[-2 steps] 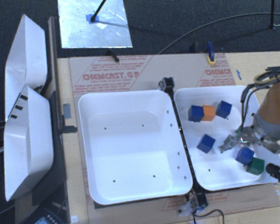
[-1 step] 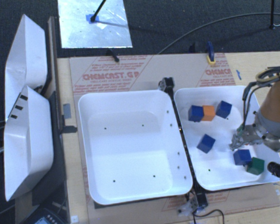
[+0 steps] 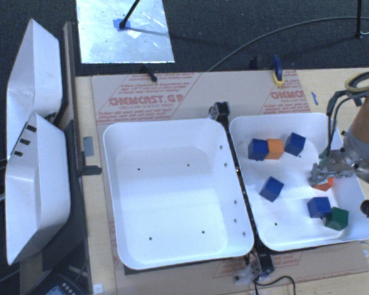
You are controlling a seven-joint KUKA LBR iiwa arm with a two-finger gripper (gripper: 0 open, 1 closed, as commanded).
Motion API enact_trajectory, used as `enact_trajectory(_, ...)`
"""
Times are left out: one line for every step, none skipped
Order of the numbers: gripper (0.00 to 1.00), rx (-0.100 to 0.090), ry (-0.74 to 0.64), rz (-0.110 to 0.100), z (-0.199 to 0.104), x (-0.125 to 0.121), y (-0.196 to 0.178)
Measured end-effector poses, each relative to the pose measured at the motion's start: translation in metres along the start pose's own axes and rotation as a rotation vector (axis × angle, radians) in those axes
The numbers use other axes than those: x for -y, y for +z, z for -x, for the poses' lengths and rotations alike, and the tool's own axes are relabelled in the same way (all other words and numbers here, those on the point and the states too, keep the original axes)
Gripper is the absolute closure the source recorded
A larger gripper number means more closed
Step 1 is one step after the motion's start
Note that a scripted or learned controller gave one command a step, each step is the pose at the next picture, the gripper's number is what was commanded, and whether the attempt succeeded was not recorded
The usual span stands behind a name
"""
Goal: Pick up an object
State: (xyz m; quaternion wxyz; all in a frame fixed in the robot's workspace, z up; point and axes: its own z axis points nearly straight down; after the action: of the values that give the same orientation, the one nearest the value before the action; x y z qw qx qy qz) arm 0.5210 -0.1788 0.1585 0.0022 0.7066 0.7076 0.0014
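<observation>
You have the grey two-finger gripper (image 3: pixel 324 175) low over the right-hand shallow white plastic bin (image 3: pixel 252 127), near that bin's right side, with the arm's orange-banded wrist (image 3: pixel 367 128) reaching in from the right above it. A small orange-red block (image 3: pixel 325 185) sits directly beneath the fingertips and is partly covered by them; whether the fingers are closed on it or merely touching it is something you cannot tell from this angle (the metal hides most of the block, and the gap between the fingers is not visible). The rest of your candidates lie in the same bin: a dark blue cube (image 3: pixel 258 149) touching an orange cube (image 3: pixel 275 149) near the top, another blue cube (image 3: pixel 294 143) just beside that pair, a lone blue cube (image 3: pixel 271 189) near the middle, well apart from the gripper, and a blue cube (image 3: pixel 318 207) pressed against a dark green cube (image 3: pixel 337 219) in the lower right corner, just below the gripper. The left-hand shallow white plastic bin (image 3: pixel 120 180) stands beside it, the two rims meeting along the centre. Both rest on a brown printed cardboard sheet (image 3: pixel 168 94) covering the bench.
</observation>
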Motion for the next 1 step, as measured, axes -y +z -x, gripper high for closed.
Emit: enact_trajectory(1.0,0.0,0.0,0.0,-0.0033,-0.0066,-0.0444)
